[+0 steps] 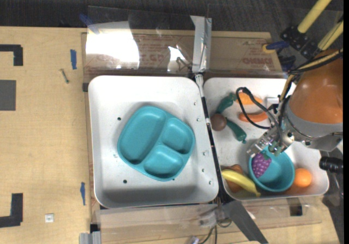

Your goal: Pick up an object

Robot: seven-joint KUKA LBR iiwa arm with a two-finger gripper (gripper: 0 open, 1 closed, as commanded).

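The right bin (246,83) holds several toy items. A teal bowl (279,177) sits near its front, with a purple bunch of grapes (260,165) lying inside against the bowl's left wall. My gripper (270,146) hangs right over the bowl's back-left rim, just above the grapes. Its grey wrist and orange band (322,101) cover the bin's right side. A yellow banana (240,179) lies left of the bowl, and an orange (303,177) rests to the bowl's right.
The right bin's back half has a brown round fruit (218,122), a teal utensil (236,129) and an orange carrot-like piece (252,115). The left bin (103,128) carries a teal divided plate (156,142). A black cable (256,102) loops above the carrot.
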